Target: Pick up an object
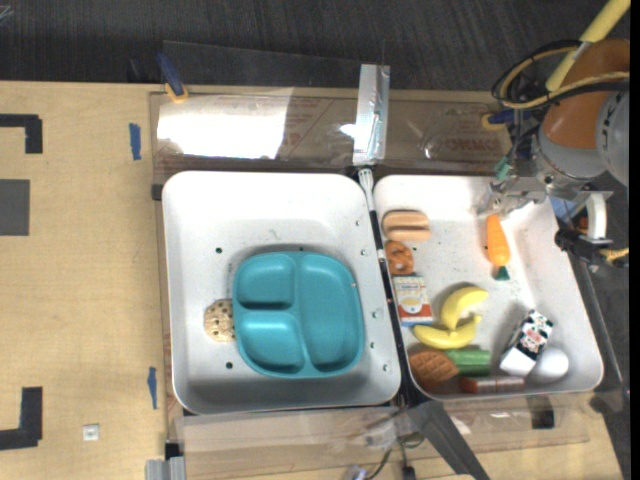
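1. Camera view: the metal hand [512, 194] hangs over the far right corner of the right white bin [585, 313]; I cannot tell its state.
2. Just below it lies the orange toy carrot [497, 242].
3. The teal divided plastic tray [298, 311] is in the left bin.

The tan bench [80, 298] bears two white bins: left bin [190, 208]; right bin [585, 363] touching beside it.

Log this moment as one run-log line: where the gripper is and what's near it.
gripper: over right bin's far corner | grasp: not discernible | nearest: carrot, just below | left bin: teal tray, cookie
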